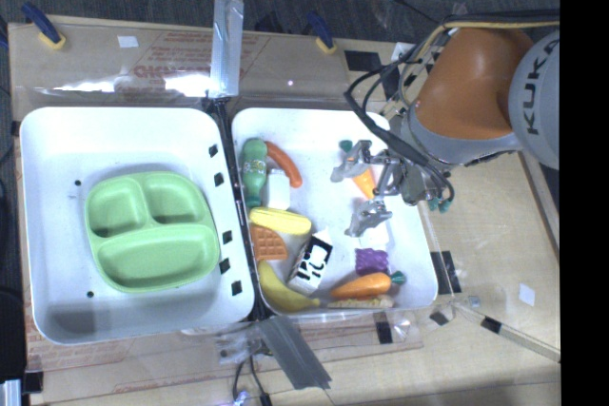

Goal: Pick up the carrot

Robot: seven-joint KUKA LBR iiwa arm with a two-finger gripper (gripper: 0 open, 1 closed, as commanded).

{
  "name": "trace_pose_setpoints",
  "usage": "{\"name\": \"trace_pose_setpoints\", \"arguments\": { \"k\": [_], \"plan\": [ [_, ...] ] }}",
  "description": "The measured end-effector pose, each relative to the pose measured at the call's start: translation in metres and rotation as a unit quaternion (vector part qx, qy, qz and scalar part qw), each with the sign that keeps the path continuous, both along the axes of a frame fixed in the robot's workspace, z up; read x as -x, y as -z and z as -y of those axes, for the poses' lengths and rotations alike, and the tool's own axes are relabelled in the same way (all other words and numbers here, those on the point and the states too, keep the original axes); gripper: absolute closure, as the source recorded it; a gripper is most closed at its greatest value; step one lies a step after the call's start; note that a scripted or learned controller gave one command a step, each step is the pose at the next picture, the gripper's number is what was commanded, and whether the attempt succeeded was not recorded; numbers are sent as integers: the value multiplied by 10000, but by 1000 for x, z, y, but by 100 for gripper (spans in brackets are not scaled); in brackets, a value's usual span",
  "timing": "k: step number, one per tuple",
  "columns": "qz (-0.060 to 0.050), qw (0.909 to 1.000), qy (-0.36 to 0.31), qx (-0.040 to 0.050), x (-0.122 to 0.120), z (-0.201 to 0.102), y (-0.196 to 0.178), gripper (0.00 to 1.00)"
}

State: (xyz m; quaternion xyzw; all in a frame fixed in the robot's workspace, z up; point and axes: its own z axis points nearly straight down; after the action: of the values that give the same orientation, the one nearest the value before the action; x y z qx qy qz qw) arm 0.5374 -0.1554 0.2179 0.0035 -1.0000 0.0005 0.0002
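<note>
An orange carrot [362, 285] with a green top lies along the near wall of the right bin [419, 233], beside a purple item [372, 260]. My gripper [359, 195] hangs over the right side of that bin, farther back than the carrot and apart from it. Its two metal fingers [346, 169] stand wide apart, so it is open. A small orange wedge-shaped piece [364, 182] with a teal tip sits between the fingers, close to the far one; neither finger visibly presses on it.
The right bin also holds a green vegetable [253, 168], a red-orange pepper [284, 164], a yellow corn cob [280, 222], a waffle piece [269, 244], a banana [281, 293] and a black-and-white tag [311, 262]. A green divided plate [150, 230] sits in the left bin.
</note>
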Motion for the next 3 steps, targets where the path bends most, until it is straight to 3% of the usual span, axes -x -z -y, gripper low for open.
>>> {"name": "trace_pose_setpoints", "arguments": {
  "k": [1,2,3],
  "plan": [
    [-8,9998,-201,-5,-42,56,33,0],
    [-1,9999,141,-7,-69,54,127,0],
    [34,9999,97,3,-72,53,114,100]
  ]
}}
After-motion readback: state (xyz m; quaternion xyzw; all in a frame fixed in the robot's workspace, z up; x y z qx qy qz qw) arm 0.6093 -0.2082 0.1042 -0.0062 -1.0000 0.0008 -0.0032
